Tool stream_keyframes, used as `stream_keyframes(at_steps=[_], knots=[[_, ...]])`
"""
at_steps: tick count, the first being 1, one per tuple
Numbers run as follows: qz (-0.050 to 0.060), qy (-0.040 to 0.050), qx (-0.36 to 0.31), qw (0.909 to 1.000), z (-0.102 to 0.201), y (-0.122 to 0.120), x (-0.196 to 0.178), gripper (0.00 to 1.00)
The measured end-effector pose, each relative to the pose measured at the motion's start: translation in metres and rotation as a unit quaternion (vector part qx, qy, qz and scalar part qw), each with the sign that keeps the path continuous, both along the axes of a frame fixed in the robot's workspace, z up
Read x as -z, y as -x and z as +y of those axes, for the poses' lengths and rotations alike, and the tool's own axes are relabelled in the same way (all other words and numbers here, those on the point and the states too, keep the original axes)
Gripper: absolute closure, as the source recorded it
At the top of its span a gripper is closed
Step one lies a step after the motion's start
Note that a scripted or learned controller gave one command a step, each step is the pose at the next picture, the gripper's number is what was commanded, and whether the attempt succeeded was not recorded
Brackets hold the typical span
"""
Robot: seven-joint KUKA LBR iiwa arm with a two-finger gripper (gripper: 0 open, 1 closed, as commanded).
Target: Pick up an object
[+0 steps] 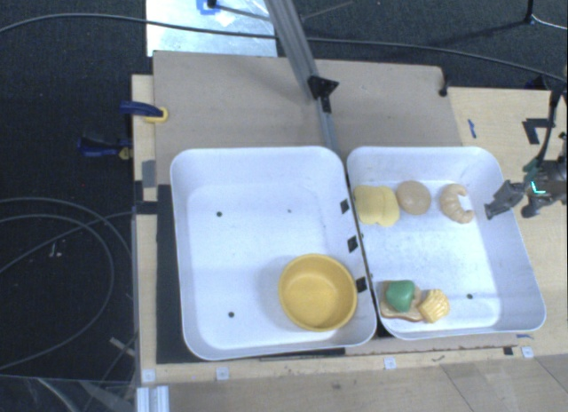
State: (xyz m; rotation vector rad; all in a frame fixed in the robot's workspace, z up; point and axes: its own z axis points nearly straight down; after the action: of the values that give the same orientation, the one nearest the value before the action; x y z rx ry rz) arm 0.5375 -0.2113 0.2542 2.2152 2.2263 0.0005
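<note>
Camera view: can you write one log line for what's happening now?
gripper: at right bin's right rim | holding: nothing seen | croissant: nearest | yellow bowl: left bin

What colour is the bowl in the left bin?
Yellow; the bowl shows clearly in the camera view, near the left bin's front right corner.

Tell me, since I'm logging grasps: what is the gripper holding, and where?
Nothing: the gripper hangs at the right bin's rim, apart from the croissant.

Yellow bowl in left bin, pastries, perhaps a croissant, in right bin, gripper beside its rim
</note>
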Motion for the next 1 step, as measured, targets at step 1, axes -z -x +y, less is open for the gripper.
stream_keyframes(at_steps=[1], knots=[[-0.001,0.0002,0.000,1.0000,0.0000,-0.0003,-0.0005,0.00]])
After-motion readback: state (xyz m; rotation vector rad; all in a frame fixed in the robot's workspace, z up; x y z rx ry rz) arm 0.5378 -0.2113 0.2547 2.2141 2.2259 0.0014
